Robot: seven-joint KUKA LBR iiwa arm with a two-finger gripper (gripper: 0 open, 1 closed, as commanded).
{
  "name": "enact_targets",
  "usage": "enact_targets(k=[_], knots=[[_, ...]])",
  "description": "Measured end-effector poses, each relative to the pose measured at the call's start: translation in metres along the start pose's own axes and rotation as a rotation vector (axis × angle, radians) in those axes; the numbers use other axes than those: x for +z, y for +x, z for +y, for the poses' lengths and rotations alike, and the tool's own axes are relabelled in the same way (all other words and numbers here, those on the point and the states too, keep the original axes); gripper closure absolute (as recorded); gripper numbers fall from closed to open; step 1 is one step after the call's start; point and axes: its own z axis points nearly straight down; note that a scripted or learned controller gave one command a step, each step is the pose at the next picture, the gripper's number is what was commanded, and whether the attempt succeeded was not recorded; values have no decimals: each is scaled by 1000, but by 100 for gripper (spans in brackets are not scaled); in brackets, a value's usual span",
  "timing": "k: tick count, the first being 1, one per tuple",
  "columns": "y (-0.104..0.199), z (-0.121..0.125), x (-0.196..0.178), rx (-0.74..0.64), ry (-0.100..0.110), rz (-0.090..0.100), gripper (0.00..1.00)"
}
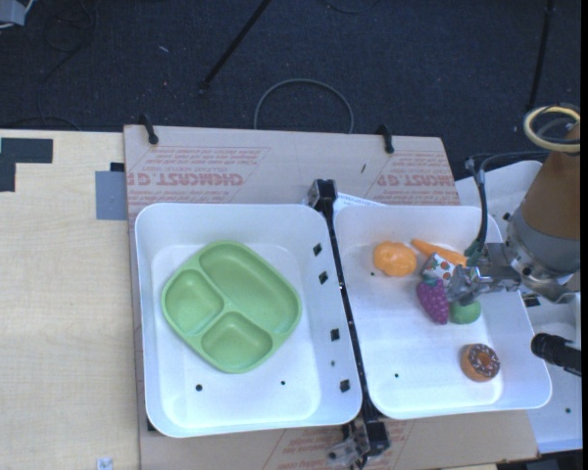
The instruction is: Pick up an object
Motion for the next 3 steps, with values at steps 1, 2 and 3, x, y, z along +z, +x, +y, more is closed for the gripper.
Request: enact_targets(k=[1, 2, 3], knots=[[53, 19, 8, 1, 2, 0, 100], [113, 31, 13, 0, 2, 1, 100], [166, 45, 20, 0, 3, 0, 100]])
